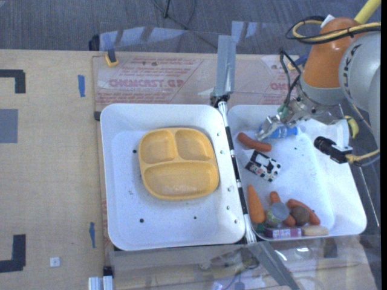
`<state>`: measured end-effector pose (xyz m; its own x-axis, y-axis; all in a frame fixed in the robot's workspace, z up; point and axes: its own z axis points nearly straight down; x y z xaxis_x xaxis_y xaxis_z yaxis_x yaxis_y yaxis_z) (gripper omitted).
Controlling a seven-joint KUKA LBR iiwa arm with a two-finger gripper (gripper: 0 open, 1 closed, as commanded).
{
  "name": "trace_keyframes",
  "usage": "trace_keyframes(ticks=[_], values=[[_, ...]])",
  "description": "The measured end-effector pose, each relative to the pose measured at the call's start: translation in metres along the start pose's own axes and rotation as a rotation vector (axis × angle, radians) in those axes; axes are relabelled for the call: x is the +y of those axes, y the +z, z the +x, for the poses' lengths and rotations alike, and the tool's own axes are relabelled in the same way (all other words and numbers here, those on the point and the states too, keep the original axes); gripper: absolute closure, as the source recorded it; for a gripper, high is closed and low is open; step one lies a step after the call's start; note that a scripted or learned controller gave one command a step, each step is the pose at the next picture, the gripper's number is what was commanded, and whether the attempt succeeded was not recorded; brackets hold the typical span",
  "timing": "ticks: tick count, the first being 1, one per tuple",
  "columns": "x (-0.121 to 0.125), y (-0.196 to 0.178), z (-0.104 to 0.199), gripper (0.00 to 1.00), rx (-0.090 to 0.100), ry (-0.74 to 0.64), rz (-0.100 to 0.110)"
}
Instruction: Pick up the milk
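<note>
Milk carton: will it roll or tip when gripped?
The milk carton looks boxy and seems to lie flat, so rolling is unlikely. It looks small, likely light, so it may skid across the smooth white bin if nudged.

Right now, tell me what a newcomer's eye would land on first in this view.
The yellow divided plate stands out first, sitting in the middle of the left bin. Next comes the arm's orange band at upper right, with the gripper low over the right bin's far corner. A jumble of toy food, including a carrot, fills that bin's near edge.
</note>
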<state>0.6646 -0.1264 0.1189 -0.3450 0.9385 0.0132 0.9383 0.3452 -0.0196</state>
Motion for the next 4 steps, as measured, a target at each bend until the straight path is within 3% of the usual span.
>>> trace_keyframes(ticks=[1,2,4], values=[[-0.026,0.018,0.018,0.00,-0.008,-0.028,-0.012],[-0.038,-0.012,-0.029,0.00,-0.015,-0.031,-0.021],[-0.078,0.032,0.045,0.00,-0.019,-0.080,-0.024]])
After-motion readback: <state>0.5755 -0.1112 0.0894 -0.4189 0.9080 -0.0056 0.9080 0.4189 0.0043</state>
